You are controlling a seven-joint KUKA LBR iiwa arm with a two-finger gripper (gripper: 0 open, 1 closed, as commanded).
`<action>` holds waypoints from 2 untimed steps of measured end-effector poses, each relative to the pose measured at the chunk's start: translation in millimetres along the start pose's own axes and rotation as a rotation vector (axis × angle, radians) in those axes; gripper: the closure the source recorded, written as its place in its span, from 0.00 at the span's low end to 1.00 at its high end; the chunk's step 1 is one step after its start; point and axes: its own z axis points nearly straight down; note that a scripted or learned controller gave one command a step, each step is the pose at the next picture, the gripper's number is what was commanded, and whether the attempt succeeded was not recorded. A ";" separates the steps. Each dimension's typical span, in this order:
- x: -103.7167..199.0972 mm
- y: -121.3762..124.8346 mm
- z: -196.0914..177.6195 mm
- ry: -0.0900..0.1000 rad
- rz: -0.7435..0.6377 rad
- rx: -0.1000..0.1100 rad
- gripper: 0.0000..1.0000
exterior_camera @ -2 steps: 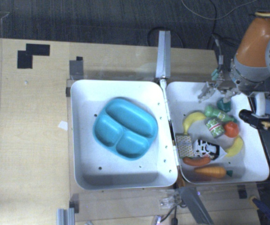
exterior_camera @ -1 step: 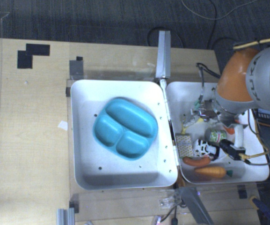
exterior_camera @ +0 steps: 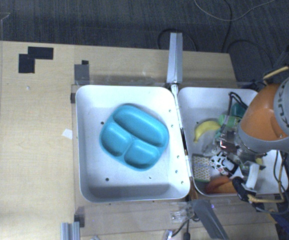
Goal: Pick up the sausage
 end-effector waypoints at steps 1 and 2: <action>-31.8 92.8 5.4 -0.003 0.111 0.001 0.00; -69.1 93.8 -21.4 -0.003 0.107 0.009 0.00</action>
